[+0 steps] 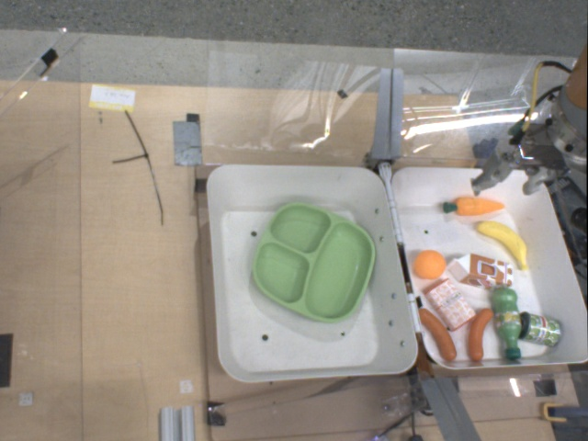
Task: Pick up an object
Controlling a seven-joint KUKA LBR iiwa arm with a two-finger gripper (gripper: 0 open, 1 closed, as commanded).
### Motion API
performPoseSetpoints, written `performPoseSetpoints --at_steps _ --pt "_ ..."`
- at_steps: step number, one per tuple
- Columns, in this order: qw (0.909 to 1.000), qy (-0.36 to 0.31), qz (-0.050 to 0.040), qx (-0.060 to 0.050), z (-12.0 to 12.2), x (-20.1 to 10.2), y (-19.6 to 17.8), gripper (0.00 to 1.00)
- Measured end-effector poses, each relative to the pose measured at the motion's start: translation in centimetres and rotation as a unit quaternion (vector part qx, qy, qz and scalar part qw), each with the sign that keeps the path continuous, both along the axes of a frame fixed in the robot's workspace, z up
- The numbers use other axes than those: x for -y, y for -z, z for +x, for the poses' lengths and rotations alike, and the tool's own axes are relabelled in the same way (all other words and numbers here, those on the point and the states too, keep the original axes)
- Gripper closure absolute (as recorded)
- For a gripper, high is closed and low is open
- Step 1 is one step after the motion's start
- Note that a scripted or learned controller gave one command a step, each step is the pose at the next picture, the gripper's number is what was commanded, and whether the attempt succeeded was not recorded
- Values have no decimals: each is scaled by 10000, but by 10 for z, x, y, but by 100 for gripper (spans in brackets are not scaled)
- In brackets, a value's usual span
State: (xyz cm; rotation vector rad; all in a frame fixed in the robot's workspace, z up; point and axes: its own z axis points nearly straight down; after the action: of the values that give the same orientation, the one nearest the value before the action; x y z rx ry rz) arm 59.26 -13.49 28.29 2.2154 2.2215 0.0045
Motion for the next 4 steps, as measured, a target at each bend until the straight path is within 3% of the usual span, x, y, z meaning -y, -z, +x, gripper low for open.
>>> performPoseSetpoints --at_steps 1,2,3,4 --pt "9992 -389 -10 0 2 53 58 0" --pt "9992 -406 -12 5 35 78 190 0" --pt "9992 -408 -28 46 37 79 177 100" --pt "9992 -408 -27 45 37 79 177 0"
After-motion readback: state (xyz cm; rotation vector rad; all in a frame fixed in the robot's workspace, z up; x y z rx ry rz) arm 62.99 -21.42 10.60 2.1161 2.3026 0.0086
